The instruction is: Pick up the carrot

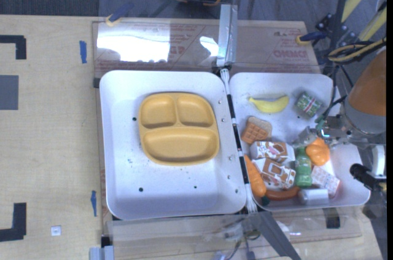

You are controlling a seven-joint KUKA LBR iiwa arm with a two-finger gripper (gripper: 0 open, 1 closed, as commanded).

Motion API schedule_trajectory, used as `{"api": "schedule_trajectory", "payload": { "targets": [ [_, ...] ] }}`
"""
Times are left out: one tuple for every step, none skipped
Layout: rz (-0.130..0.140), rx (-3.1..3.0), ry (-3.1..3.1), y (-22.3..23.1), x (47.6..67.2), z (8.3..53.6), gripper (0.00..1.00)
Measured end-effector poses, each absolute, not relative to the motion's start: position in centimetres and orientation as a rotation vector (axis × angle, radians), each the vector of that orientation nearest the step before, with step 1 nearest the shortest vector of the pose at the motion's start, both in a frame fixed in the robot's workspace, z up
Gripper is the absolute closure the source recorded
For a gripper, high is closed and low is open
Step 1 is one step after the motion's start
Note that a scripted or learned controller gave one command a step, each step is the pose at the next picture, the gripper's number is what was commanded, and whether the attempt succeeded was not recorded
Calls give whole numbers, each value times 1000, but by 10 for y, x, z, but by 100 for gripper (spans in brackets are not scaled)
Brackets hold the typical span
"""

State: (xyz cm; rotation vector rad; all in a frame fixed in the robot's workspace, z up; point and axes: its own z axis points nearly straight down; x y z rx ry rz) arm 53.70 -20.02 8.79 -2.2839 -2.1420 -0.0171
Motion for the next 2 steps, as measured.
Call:
{"api": "schedule_trajectory", "payload": {
  "targets": [
    [-16, -2293, -2146, -203, 538, 98, 100],
    [-9, -2228, -2216, -205, 616, 87, 100]
  ]
}}
